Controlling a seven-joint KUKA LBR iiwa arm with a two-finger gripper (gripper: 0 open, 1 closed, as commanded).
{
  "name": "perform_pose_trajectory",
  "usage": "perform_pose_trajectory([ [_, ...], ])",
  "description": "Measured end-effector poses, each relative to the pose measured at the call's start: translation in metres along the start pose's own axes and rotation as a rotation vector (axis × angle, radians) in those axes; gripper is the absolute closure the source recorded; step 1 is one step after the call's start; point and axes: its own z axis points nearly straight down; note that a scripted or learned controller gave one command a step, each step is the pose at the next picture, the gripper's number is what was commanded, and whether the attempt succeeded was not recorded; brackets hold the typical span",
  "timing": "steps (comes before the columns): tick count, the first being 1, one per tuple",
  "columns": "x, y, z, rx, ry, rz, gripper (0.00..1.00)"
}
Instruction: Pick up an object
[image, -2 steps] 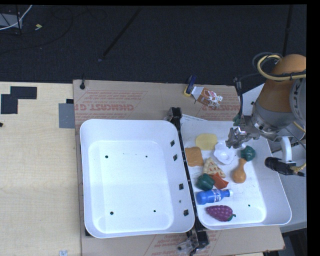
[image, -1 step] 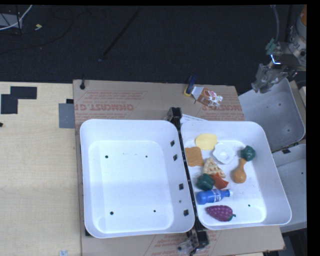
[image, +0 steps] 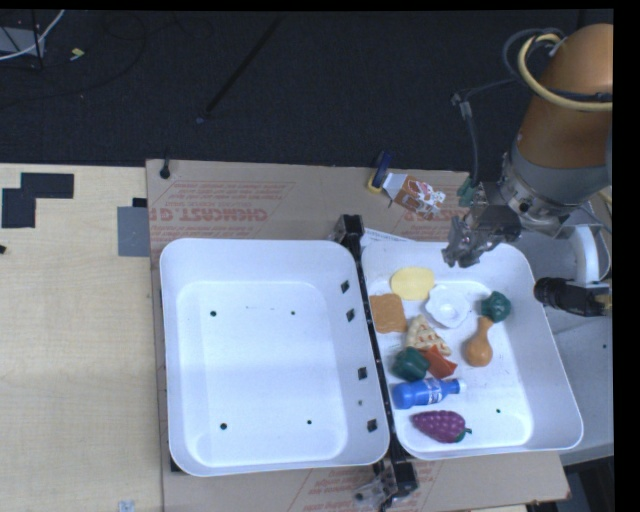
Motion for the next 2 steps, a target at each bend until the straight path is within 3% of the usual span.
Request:
perform_pose_trajectory([
  [1,0.07,0.034,-0.013,-0.015,-0.003,-0.003,1.0],
  [2,0.045,-0.014,0.048,-0.005,-0.004,0.006,1.0],
])
